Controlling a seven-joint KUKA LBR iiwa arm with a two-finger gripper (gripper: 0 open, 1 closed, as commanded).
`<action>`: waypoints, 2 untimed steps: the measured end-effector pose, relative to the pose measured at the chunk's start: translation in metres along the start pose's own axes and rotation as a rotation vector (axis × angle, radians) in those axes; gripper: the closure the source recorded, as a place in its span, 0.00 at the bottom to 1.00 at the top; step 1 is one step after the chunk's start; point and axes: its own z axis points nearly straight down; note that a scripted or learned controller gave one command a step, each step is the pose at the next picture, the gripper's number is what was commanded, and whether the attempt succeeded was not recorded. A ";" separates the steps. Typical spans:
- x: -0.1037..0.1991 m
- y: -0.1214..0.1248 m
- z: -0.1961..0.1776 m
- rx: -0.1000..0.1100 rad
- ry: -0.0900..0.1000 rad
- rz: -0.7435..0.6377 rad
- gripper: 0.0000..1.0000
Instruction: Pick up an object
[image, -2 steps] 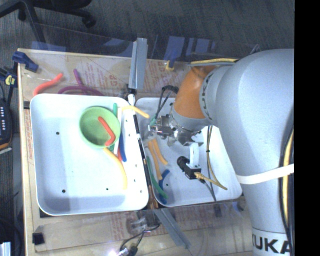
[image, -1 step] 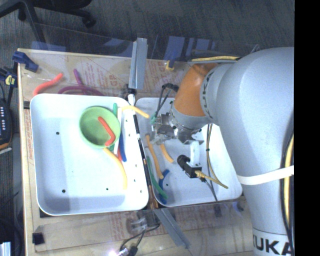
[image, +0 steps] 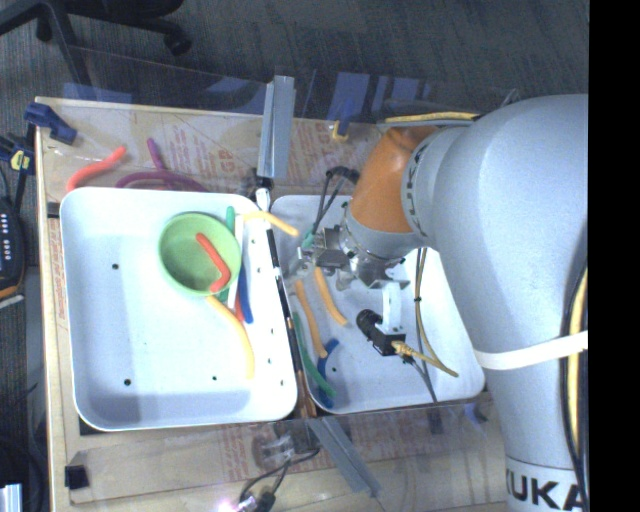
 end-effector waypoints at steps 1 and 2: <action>0.001 0.000 -0.009 0.001 0.001 -0.004 1.00; 0.001 0.000 -0.009 0.001 0.000 -0.004 0.00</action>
